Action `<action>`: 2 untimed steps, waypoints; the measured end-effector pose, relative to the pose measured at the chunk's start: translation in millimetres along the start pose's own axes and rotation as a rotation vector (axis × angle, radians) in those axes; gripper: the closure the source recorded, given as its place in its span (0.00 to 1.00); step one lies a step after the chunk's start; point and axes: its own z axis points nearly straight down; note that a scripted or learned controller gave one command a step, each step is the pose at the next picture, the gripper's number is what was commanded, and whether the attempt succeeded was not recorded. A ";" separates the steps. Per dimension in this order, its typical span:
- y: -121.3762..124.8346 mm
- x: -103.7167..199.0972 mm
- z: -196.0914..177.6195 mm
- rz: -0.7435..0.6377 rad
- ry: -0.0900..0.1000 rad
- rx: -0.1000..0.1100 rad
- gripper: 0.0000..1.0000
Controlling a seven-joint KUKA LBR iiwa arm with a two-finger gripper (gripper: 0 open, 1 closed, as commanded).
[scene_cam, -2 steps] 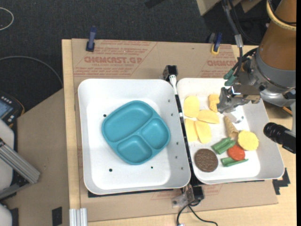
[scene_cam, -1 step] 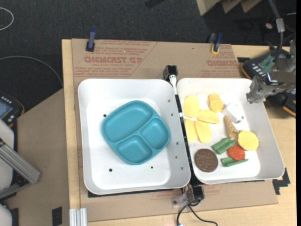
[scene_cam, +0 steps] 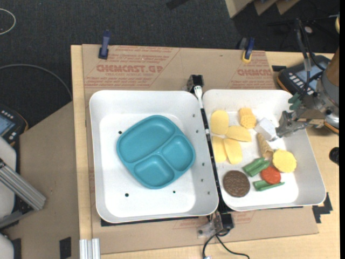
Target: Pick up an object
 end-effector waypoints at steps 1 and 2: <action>-21.7 -12.0 61.3 -0.002 0.002 -0.001 1.00; -19.5 83.7 -7.7 -0.017 0.003 -0.018 1.00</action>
